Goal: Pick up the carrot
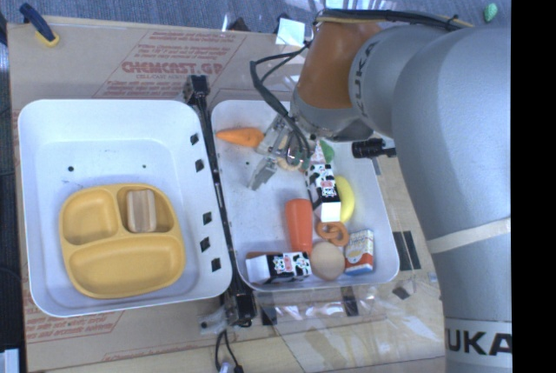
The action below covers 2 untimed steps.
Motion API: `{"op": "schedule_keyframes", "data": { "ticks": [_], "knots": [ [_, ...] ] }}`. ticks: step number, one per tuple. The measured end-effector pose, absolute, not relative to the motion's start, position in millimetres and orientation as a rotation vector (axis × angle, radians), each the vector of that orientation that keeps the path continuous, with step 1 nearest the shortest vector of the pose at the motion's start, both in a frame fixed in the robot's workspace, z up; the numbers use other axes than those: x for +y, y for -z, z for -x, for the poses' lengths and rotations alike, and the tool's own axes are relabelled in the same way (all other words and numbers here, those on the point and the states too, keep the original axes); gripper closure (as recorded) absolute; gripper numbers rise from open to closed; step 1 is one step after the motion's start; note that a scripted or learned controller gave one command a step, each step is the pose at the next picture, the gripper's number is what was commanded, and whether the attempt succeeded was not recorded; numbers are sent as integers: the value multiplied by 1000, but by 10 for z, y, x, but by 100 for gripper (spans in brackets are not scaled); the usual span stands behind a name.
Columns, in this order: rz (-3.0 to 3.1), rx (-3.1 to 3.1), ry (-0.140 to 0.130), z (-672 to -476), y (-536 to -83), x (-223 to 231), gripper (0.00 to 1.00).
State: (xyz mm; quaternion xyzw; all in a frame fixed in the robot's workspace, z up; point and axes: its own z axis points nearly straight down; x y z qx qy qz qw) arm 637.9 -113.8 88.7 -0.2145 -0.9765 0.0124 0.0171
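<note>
Since the carrot [240,136] lies free by the right bin [233,215]'s far-left wall, the claw [268,167] hangs just beside it w/ fingers spread, empty, prob. lining up.

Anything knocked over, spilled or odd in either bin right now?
Nothing spilled or damaged. The carrot lies loose at the right bin's far end, just left of the gripper. One milk carton lies on its side at the near end.

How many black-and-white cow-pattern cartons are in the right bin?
2: one carton lies at the near edge of the right bin; another is beside the banana. The arm may hide more.
</note>
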Motion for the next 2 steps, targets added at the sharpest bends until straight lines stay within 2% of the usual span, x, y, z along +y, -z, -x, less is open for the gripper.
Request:
{"op": "schedule_keyframes", "data": {
  "ticks": [2],
  "knots": [
    [663, -3034, -35, -6379, -881, -1119, 0]
  ]
}}
